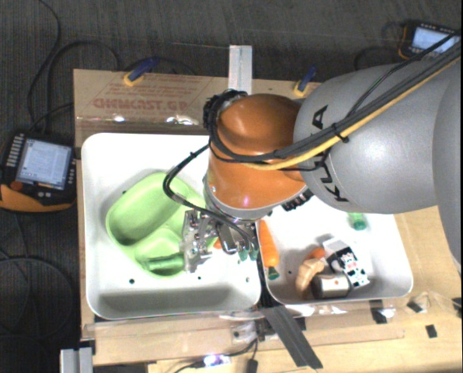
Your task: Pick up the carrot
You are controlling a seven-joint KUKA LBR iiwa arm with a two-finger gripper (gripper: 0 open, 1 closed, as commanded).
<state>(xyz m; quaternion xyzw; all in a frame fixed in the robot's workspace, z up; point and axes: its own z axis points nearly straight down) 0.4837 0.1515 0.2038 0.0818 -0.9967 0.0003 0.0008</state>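
The hand [203, 243] hangs low in the left bin [99, 208], right by the wall that the 2 bins share. I cannot tell if it is clenched or released, because the big orange wrist covers much of it. The carrot [267, 245] lies in the right bin [387, 278], pressed along that same wall, just across from the hand. A bit of orange shows by the hand, but it is too small to name. The hand seems to be on the wrong side, so it could close on nothing. It could also bump the wall or catch the green bowl [142, 216] beside it. The carrot is thin and sits tight against the wall, so it may slip out.
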